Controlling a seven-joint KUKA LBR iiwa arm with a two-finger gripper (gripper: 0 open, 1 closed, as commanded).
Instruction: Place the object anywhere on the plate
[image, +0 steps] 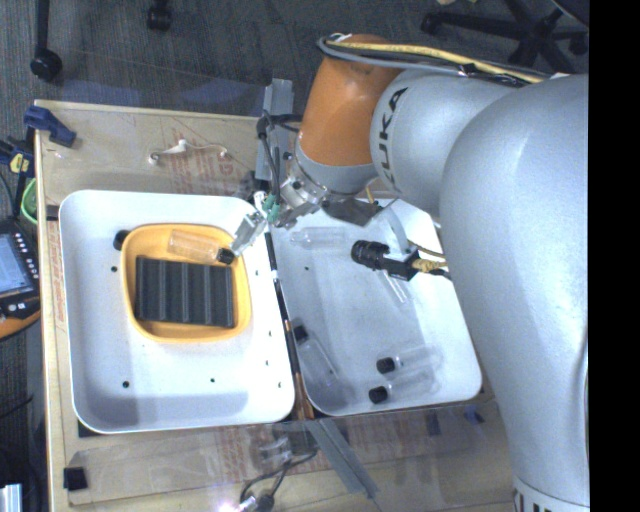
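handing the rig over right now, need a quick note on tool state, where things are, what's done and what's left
Tool: over the top right rim of the yellow plate in the left bin; whether it is open or shut can't be told.
Object: a clear tube lies on the plate's top edge, right by the tool tip; I can't tell if it is gripped.
Right bin: more clear tubes with black caps.
Done: the tube looks to be on the plate.
Left: confirm release, withdraw the arm.

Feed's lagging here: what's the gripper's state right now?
Gripper: over the yellow plate in the left bin; open or shut cannot be told.
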